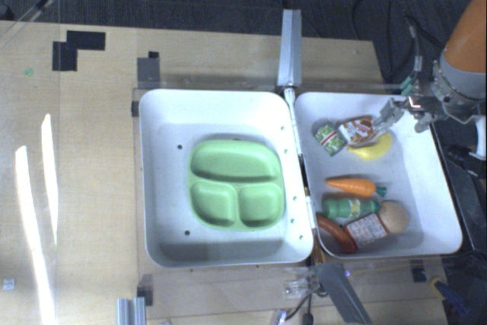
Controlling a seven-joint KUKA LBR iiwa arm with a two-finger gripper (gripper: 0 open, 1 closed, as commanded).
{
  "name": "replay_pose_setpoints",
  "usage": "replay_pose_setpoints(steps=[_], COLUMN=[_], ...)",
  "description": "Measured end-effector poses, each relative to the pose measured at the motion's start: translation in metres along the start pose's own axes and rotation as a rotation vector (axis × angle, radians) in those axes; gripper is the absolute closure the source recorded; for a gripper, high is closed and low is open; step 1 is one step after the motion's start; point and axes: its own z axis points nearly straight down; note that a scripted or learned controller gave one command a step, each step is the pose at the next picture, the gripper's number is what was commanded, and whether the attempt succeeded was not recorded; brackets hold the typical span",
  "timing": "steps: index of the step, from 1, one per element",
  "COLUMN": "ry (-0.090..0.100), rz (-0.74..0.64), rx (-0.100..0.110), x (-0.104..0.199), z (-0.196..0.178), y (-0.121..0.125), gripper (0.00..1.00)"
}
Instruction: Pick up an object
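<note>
Two shallow white plastic bins side by side on pale wooden bench (68, 186). Left bin (160, 164): one light green moulded plastic tray with three compartments (236, 183), flat, roughly centred. Right bin (426, 186): several toy food items.

Contents of right bin, far to near:
- small green-and-white packet (329, 138), tilted, near the divider side
- red-and-white sachet (358, 131), just right of the green packet, touching or overlapping it
- yellow banana-like curved piece (373, 148), partly under the red-and-white sachet
- orange toy carrot with green top (353, 186), lying crosswise mid-bin
- green bottle-shaped item (348, 207), lying just below the carrot
- red sausage-like piece (335, 234) at near-left corner
- brown-and-white labelled box (367, 229) beside it
- tan round bun-shaped item (394, 217), touching the box

Grey arm with orange band (468, 49) entering from the right, over far-right corner of right bin. Two-finger gripper (389, 112) low over far end of right bin, pointing toward the sachet. Fingertip region just right of and slightly beyond the red-and-white sachet and banana piece; contact not resolvable. Open or closed state of gripper: cannot tell at this resolution. Nothing visibly lifted; all items resting on bin floor. Carrot, bottle, box, bun and sausage well apart from gripper, toward near end.
</note>
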Motion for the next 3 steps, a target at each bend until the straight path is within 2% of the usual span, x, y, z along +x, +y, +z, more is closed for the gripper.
replay_pose_setpoints(steps=[1, 2, 3], ry=[-0.002, -0.001, 0.0], rz=[0.001, 0.061, 0.069], rx=[-0.024, -0.045, -0.009], x=[0.032, 0.042, 0.038], z=[0.103, 0.114, 0.138], y=[0.011, 0.018, -0.05], gripper=[0.0, 0.0, 0.0])
